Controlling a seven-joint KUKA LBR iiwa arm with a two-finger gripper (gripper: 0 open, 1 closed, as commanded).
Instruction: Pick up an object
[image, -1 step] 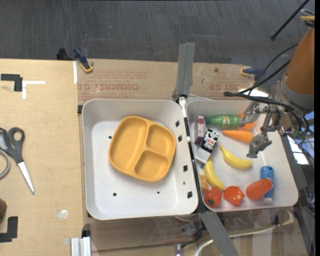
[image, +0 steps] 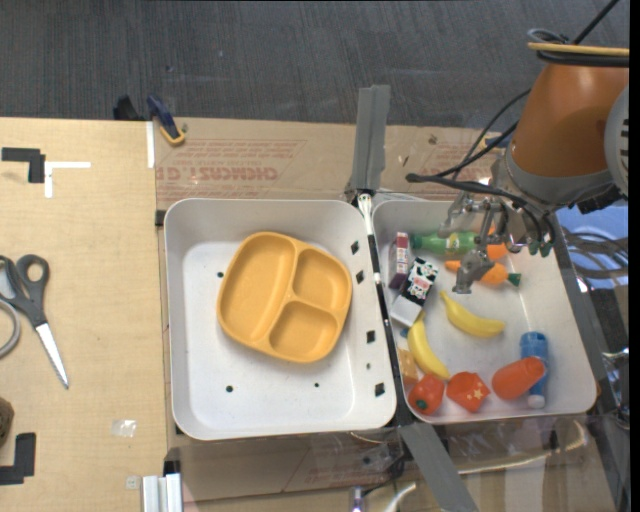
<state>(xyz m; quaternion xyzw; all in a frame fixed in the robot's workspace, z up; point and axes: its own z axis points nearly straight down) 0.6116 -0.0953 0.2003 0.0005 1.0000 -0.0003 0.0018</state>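
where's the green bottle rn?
Right bin, far end: the green bottle lies on its side beside the gripper, just above the carrot.

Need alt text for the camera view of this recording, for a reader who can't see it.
A grey arm's gripper hangs over the right bin, above small toys including two bananas, a green bottle and a tomato. The left bin holds a yellow divided plate. Scissors lie on the bench.

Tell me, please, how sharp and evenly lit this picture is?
In the camera view the light is soft and even; the yellow divided plate casts only a faint shadow, the bananas look crisp, and the pincer is slightly blurred.
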